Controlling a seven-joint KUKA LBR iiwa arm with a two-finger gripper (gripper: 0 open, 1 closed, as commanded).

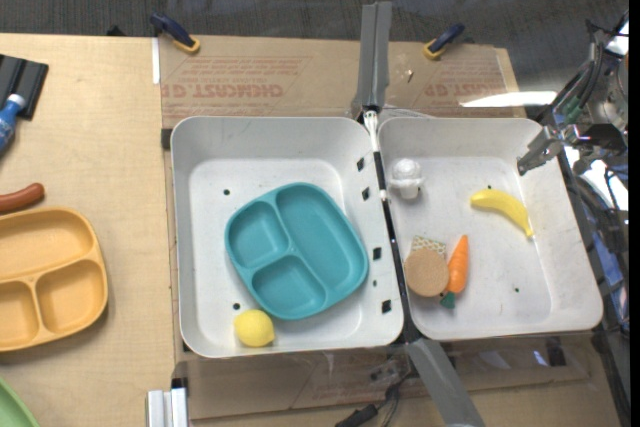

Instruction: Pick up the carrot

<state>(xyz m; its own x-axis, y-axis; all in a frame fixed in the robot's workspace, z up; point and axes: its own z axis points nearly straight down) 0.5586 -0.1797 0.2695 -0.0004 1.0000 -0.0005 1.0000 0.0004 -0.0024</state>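
Observation:
The carrot (458, 262), orange with a green top at its near end, lies in the right bin (545, 290) near the front, just right of a round tan disc (427, 271) and touching it. My gripper (533, 157) hangs over the right bin's far right corner, well away from the carrot and beyond the banana (503, 209). Nothing shows in its grasp.
A small white object (405, 177) sits at the right bin's far left. The left bin (200, 185) holds a teal divided plate (294, 249) and a lemon (254, 327). An orange tray (45, 280) and a sausage (20, 197) lie on the bench at the left.

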